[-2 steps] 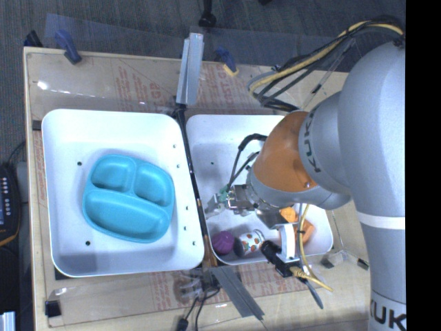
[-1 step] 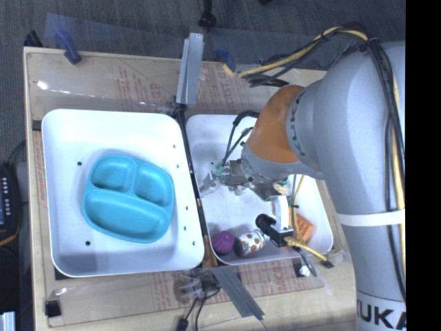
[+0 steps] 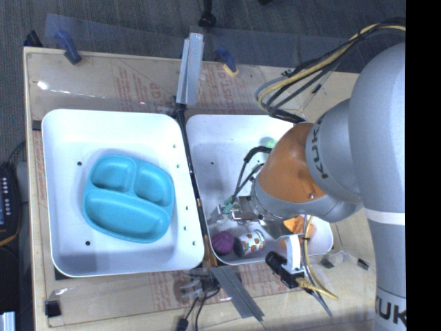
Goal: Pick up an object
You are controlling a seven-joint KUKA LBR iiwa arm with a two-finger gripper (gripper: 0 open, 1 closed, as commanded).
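We see the tool (image 3: 229,214) low in the right bin (image 3: 213,140); its opening we cannot tell. A purple ball (image 3: 222,242) and a patterned cup (image 3: 251,242) lie just below it.

A blue divided tray (image 3: 129,198) is seen lying flat in the left white bin (image 3: 62,133), tilted a little and set nearer the bin's lower half. A second white bin (image 3: 213,136) is placed just beside it on the right, the two rims touching. Both are carried on a pale wooden bench (image 3: 103,74), and blue clamps (image 3: 67,47) are fixed along its far edge.
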